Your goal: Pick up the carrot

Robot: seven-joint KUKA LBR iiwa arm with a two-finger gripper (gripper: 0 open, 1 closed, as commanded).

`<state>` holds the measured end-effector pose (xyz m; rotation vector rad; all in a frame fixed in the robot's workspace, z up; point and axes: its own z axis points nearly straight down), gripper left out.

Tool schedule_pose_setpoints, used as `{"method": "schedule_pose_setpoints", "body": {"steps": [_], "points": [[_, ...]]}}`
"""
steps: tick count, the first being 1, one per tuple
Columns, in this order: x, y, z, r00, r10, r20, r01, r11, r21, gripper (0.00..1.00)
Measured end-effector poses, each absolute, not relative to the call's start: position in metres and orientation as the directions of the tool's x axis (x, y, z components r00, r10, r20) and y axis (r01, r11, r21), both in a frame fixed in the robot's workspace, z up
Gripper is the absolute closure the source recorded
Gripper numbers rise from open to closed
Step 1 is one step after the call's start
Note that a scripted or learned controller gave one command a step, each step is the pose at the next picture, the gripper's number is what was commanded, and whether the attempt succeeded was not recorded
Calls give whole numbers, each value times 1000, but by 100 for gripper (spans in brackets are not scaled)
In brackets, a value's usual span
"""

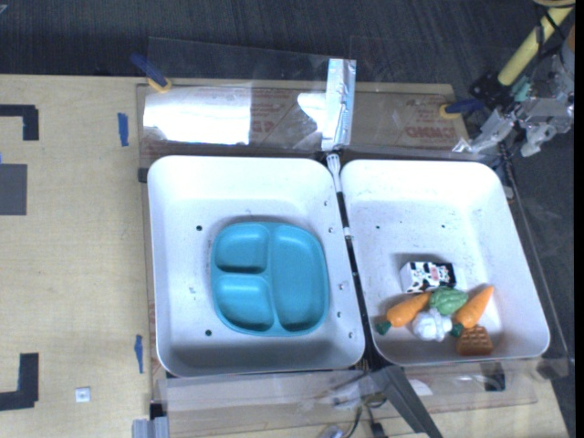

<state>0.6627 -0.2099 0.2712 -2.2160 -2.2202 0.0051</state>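
Near the front of the right bin, an orange carrot-shaped piece lies tilted, with a green leafy piece touching its left end. A second orange tapered piece lies just left of the green one. I cannot tell which of the two is the carrot. The gripper hangs at the upper right, beyond the right bin's far right corner, well away from this cluster and with nothing seen in it.
A black-and-white cow-print item, a white lump and a brown waffle-like block crowd the orange pieces. A blue divided plate lies in the left bin. Yellow cables run at the top right.
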Motion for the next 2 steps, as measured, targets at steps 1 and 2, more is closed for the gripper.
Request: {"method": "schedule_pose_setpoints", "body": {"steps": [1, 2], "points": [[667, -212, 248, -121, 993, 2, 993, 121, -7, 0], [668, -211, 257, -124, 992, 0, 992, 124, -8, 100]]}}
